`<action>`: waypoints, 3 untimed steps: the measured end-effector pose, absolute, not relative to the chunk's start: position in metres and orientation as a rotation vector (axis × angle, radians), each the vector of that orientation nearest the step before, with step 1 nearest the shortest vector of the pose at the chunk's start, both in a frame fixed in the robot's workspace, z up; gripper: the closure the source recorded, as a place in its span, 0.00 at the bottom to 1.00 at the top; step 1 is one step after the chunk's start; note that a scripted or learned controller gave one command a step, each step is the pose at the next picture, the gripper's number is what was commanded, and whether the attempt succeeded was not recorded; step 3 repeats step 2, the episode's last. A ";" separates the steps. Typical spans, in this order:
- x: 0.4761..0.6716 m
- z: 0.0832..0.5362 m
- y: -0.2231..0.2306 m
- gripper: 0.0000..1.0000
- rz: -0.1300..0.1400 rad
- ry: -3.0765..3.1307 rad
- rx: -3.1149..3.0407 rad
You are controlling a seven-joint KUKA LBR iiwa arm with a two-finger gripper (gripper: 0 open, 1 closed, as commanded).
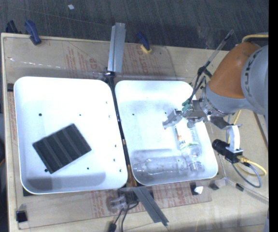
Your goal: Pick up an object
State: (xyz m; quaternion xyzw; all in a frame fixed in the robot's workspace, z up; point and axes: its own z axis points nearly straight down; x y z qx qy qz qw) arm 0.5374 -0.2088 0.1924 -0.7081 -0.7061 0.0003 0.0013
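Two clear plastic bottles lie in the right white bin, one just below the two-finger gripper, its long axis front-to-back; finger state indeterminate

Both bins smooth white plastic w/ slight sheen. Ribbed pad matt black, prob. rubber or plastic. Two bottles clear glossy plastic. Bench pale bare wood, matt.

two white bins, two clear bottles, one black ridged panel
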 end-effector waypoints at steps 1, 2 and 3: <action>0.538 0.213 -0.210 0.00 0.000 -2.253 -2.190; 0.537 0.197 -0.209 0.00 0.003 -2.270 -2.166; 0.537 0.197 -0.209 0.00 0.003 -2.270 -2.166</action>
